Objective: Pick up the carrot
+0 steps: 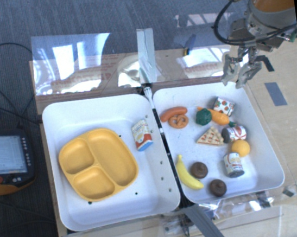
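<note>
The carrot [219, 115] is a short orange piece in the upper part of the right bin [266, 142]. It lies between a green broccoli-like piece [203, 116] and a small can [224, 105]. My gripper [238, 73] hangs above the bin's far right corner, up and to the right of the carrot and well clear of it. Its fingers are open with nothing between them.
The right bin also holds a sausage [173, 113], pretzel [179, 121], pizza slice [210, 137], two more cans [234, 132] [233, 164], an orange [241, 147], a banana [187, 174] and two chocolate donuts [199, 169] [218, 187]. In the left bin lie a yellow divided plate [97, 163] and a small carton [142, 134].
</note>
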